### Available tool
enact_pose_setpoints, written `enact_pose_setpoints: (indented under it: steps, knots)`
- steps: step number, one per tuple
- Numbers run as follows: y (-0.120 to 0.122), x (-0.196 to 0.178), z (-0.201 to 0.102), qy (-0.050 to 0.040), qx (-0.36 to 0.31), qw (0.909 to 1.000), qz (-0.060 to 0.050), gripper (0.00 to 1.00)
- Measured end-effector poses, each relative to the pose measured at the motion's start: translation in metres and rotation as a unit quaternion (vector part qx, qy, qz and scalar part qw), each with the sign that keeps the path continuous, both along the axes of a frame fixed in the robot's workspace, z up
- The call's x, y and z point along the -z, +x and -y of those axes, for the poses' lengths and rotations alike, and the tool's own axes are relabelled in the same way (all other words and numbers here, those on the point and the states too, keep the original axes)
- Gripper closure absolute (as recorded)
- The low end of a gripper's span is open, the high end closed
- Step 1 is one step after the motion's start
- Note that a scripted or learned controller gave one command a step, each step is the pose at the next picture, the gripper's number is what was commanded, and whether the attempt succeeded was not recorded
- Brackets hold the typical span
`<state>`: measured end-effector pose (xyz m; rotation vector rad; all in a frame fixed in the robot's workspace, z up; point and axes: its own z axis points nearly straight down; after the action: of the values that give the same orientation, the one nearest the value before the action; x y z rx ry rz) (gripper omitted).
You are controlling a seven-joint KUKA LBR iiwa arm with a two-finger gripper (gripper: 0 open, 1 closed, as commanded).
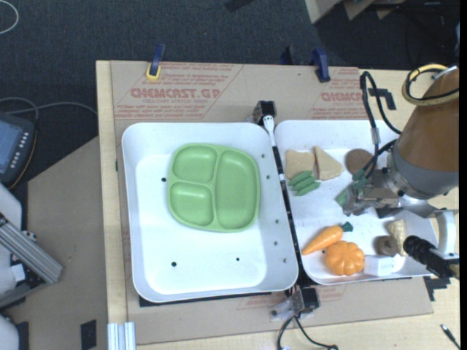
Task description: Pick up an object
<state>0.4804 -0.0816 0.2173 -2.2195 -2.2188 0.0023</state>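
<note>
A grey robot arm with an orange band reaches in over the right of two shallow white bins that sit side by side on a cardboard-covered counter [219, 86]. Its gripper [357, 195] hangs low over the middle of the right bin [321, 133], above a bare patch of the bin floor. The view is too small and cluttered to tell how the gripper is set, and nothing can be seen held in it.

Any object here could serve the task. Nearest the gripper, just below and to its left, lies an orange carrot [322, 239], with a small orange pumpkin [344, 258] touching it on the lower side. Left of the gripper rests a green pea pod [303, 184], and just above that, two tan wedges that look like bread slices [312, 163]. A round brown piece [358, 160] lies just above the gripper. Below and to its right sits a pale, knobbly item [396, 233], hard to identify.

The left bin [139, 217], well apart from the gripper, holds a light green divided plate [214, 187] with three empty compartments.

Risks, as a judgement: the gripper is over bare floor, so closing here would likely catch nothing. The carrot and pumpkin touch, so a grasp at either could nudge the other or pinch both and slip.
</note>
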Motion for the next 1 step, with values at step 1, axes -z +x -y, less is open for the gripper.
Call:
enact_pose_setpoints:
  steps: [1]
  knots:
    - [0.011,0.0026,-0.0013,-0.001,-0.001,1.0,0.003,1.0]
